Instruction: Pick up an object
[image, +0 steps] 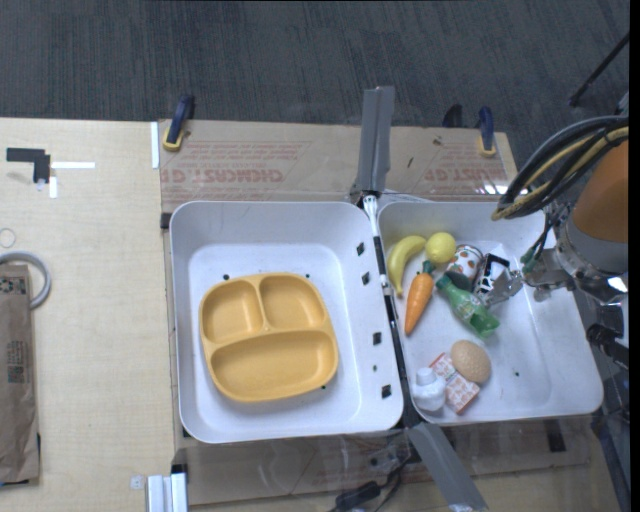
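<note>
Approach stage: the gripper (500, 283) sits low in the right bin (560, 385), beside the green bottle (468, 305) at that bin's 11 o'clock; its opening cannot be told. Next, in my judgement, it must straddle the bottle, clear of the carrot (417, 300), and close.

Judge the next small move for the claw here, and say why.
Probably a short descent onto the green bottle. The claw sits low in the right bin, right at the bottle's upper end and beside the red-and-white cup, with nothing visibly between its fingers. I cannot tell how the fingers stand.
</note>
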